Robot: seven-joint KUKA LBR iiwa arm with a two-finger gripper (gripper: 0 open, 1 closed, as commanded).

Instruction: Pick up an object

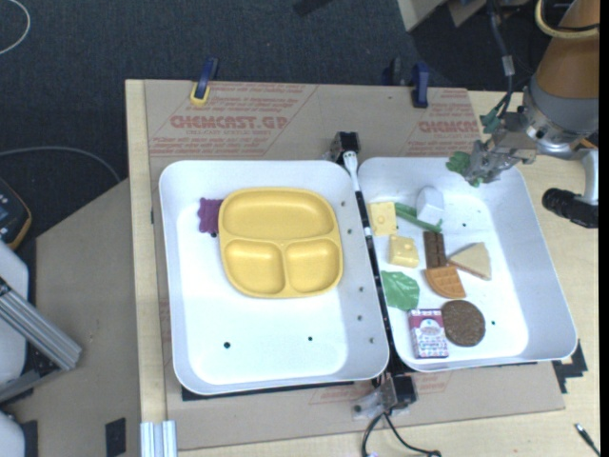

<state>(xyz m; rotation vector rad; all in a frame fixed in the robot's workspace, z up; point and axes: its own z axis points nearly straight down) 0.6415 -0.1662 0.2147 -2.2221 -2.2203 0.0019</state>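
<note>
Objects for picking lie in the right bin (pixel 533 255), clustered in the centre-right of the frame: two pale yellow cheese-like pieces (pixel 383 217) and (pixel 403 251), a green leaf-shaped piece (pixel 401 289), a thin green strip (pixel 415 215), a small white cup-like item (pixel 429 201), a dark brown bar (pixel 435 248), an orange-brown wafer (pixel 444 281), a tan wedge (pixel 473 260), a dark round cookie (pixel 463 322), and a small red-and-white packet (pixel 428 335). Left bin (pixel 181 255), centre-left of the frame, holds a yellow three-compartment tray (pixel 281 240) with a purple item (pixel 208 214) at the tray's left edge, partly tucked beside it. Arm (pixel 566 74) enters from the upper right, orange band uppermost, wrist angled down and toward the left. Gripper (pixel 485 165) sits at the upper rim of the right bin, near its back wall, well apart from the main cluster. A green object (pixel 461 163) appears at the fingertips, left of the gripper; whether the fingers are closed on it or spread cannot be told at this resolution.
</note>
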